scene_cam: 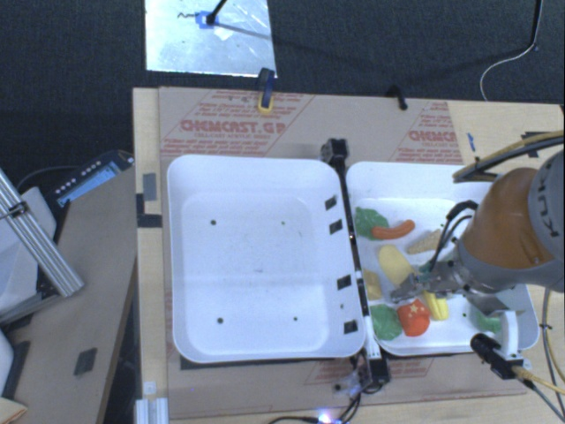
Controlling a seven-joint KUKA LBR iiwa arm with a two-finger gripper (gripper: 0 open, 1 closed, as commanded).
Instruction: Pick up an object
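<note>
Toy foods crowd the right bin [424, 203]: a green leafy piece [369, 220] at the divider [351, 237] between the bins, an orange carrot [394, 230] just right of it, a yellow piece [394, 261] below, a red tomato [414, 318] beside a second green piece [385, 322] nearer the front. Left of the divider lies the left bin [256, 254]. Right of the tomato, the gripper [418, 283] hangs low among the items; whether its jaws are apart or together cannot be told.

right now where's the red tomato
The red tomato lies at the right bin's near edge, between a green leafy piece and a yellow piece.
</note>
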